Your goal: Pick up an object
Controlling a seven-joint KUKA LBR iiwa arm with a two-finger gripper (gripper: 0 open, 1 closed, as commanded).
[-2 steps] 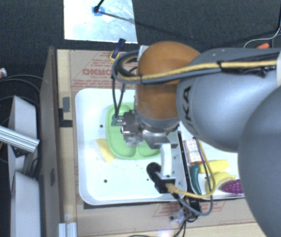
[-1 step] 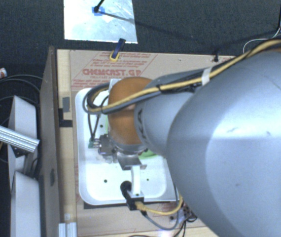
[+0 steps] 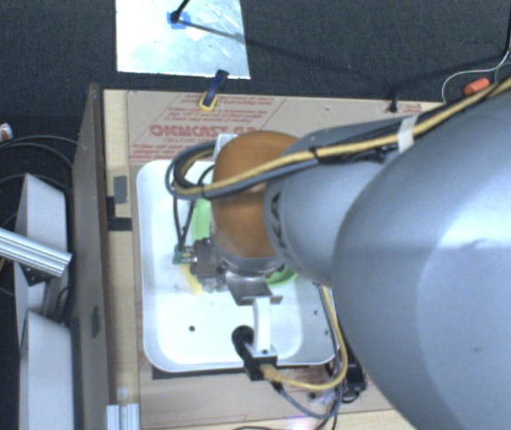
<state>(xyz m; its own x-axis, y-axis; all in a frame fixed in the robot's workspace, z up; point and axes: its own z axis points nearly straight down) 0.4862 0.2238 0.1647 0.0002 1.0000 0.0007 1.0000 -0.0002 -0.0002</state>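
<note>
My gripper [image 3: 203, 262] reaches down into the left white bin [image 3: 159, 240], below the orange band of the wrist. A green object [image 3: 203, 219] lies in the bin right behind the gripper, and more green [image 3: 283, 276] peeks out on the wrist's right side. A small yellow piece [image 3: 193, 282] shows at the gripper's lower left edge. The arm hides whatever lies directly under the gripper and most of the bin's right half.
The grey arm covers the right bin and the view's right side. A brown cardboard sheet [image 3: 238, 119] lies under the bins at the back. The wooden bench edge [image 3: 90, 240] runs down the left, with cables and white blocks beyond it.
</note>
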